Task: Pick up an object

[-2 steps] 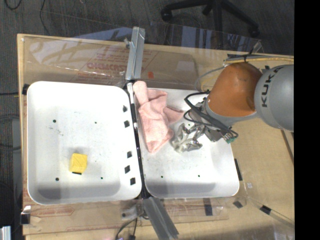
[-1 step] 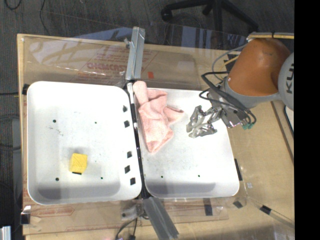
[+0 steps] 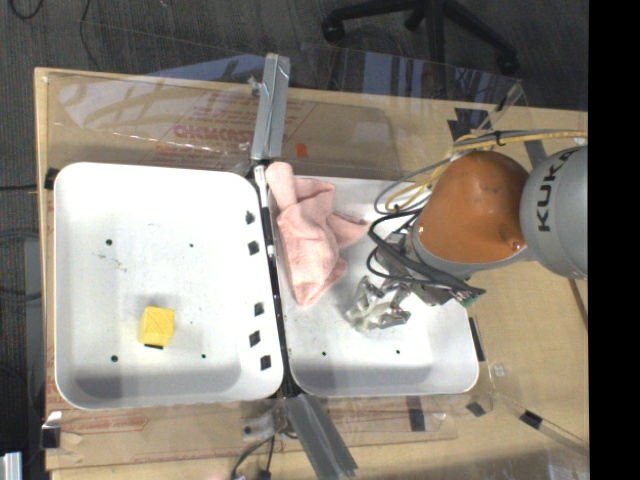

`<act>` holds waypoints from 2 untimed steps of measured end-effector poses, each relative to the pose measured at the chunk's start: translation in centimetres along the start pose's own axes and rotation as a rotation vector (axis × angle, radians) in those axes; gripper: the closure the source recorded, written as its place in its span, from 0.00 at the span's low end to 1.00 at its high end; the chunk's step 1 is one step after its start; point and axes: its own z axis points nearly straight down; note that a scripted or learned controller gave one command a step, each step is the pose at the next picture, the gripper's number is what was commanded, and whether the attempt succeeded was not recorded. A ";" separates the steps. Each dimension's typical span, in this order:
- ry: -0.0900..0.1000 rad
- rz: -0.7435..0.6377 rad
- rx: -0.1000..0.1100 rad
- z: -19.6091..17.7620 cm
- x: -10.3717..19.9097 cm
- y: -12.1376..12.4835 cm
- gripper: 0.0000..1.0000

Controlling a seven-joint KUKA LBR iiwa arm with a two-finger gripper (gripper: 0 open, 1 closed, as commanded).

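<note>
Lying bunched in the right bin (image 3: 445, 376), pressing up against the divider rail (image 3: 269, 118): a pink cloth (image 3: 305, 238), running lengthwise along that rail, with one flap reaching away from the rail toward the arm. Hovering or resting just off the cloth's lower edge, on the side away from the rail: the gripper (image 3: 378, 306), a shiny metal cluster over the white floor, close beside the cloth yet not showing any cloth inside it. Being too glinting and small to read as released or clenched, so not telling which. Looping black cables (image 3: 392, 230) between the gripper and the orange band (image 3: 472, 213), crowding over the cloth's flap. Sitting on the far side of the rail, well apart from it, toward the near end of the left bin (image 3: 70, 258): a small yellow block (image 3: 157, 326), lying alone on the floor there.
</note>
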 end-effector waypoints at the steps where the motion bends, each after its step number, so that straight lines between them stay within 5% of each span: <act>1: -0.001 -0.611 0.002 -9.3 -1.1 -2.3 1.00; 2: -0.001 -0.851 0.000 0.4 -0.1 -1.5 1.00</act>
